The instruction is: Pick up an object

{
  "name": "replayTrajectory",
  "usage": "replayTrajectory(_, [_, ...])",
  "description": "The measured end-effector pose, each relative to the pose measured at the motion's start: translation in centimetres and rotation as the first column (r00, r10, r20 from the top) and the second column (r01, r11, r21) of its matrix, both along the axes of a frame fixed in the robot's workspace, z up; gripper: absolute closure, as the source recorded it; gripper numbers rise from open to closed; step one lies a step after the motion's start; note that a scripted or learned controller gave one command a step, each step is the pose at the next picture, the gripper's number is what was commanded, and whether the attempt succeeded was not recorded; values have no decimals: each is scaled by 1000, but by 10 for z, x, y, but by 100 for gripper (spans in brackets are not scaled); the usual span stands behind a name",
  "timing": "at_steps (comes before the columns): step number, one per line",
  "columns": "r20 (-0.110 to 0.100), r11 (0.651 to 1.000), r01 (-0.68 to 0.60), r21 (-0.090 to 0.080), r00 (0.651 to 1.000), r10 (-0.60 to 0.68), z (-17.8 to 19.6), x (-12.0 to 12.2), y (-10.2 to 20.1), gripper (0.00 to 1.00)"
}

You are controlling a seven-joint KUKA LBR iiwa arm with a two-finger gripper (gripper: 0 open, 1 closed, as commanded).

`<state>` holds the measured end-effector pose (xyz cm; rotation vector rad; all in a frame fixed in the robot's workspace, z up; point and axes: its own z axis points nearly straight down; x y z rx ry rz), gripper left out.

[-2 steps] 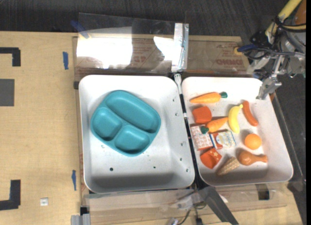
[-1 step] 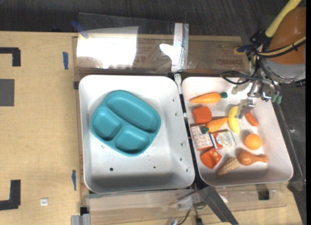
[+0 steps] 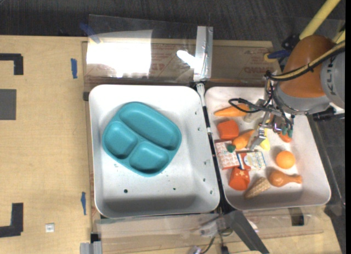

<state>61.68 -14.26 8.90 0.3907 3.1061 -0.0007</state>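
Note:
The right bin (image 3: 321,190) holds several toy foods: a carrot (image 3: 226,112), an orange block (image 3: 227,130), an orange ball (image 3: 285,159), a red pepper-like piece (image 3: 239,179), a waffle cone (image 3: 256,188), an orange gourd (image 3: 282,179) and two small printed packets (image 3: 226,154). My gripper (image 3: 259,137) reaches down into the middle of this bin, just right of the orange block and over a small orange piece and a yellow piece (image 3: 265,145). The wrist and its cables hide what lies directly under the tool. A small red piece (image 3: 285,134) sits just right of the wrist.
The left bin (image 3: 181,192) holds a teal divided plate (image 3: 142,137). A clear plastic sheet (image 3: 142,55) and a metal bracket (image 3: 203,50) stand behind the bins. The arm's orange band (image 3: 307,66) hangs over the right bin's far right corner.

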Motion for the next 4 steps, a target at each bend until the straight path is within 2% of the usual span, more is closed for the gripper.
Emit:
replayTrajectory(1, [2, 998, 60, -2, 998, -60, 1, -22, 42, 0])
replayTrajectory(2, [0, 1000, 14, 0, 1000, -14, 1, -63, 44, 0])
replayTrajectory(3, [4, 1000, -13, -1, 1000, 13, 1, -84, 47, 0])
replayTrajectory(4, [19, 998, 64, 1, 998, -64, 3, -106, 50, 0])
